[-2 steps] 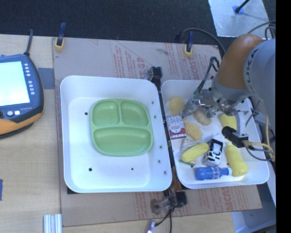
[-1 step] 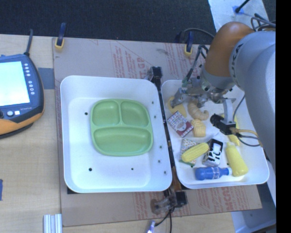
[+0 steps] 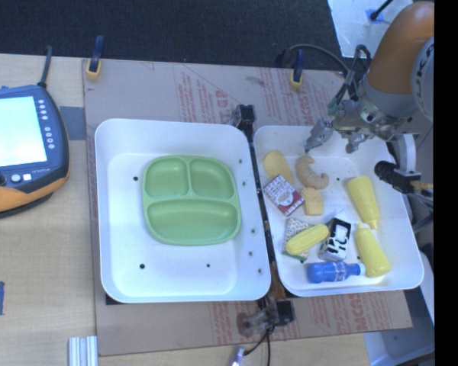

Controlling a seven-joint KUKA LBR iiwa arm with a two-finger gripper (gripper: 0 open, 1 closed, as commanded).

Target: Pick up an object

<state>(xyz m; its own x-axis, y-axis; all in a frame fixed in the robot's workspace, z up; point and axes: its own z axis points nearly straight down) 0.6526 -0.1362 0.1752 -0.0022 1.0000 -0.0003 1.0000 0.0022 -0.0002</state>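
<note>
Nearest the camera, along the front wall of the right bin (image 3: 412, 277), a small blue bottle (image 3: 332, 271) is seen lying on its side, with a yellow block (image 3: 372, 252) just beside its cap end. Just behind these, a corn cob (image 3: 306, 239) lies tilted, touching a black-and-white carton (image 3: 337, 239). Toward mid-bin, a second yellow piece (image 3: 363, 200), a red-and-white packet (image 3: 282, 194) and a small yellow wedge (image 3: 313, 201) are noted. Further back, a tan croissant-shaped toy (image 3: 314, 172) and a yellow lemon-like piece (image 3: 277, 164) rest close together. The left bin (image 3: 114, 204) is occupied by a green divided plate (image 3: 191, 200). At the far end of the right bin, the gripper (image 3: 337, 137) is held just above the floor, near the croissant-shaped toy but apart from it; the jaws are spread, with nothing pinched between them. No object is yet taken. The croissant-shaped toy is judged the likeliest target, being closest to the fingers. It is expected to be light, rigid, smooth plastic, hence somewhat slippery; a hold across its thicker middle is advised, not the tapered tips, from which it could squirt out. Its neighbours are near enough to be nudged during descent.
</note>
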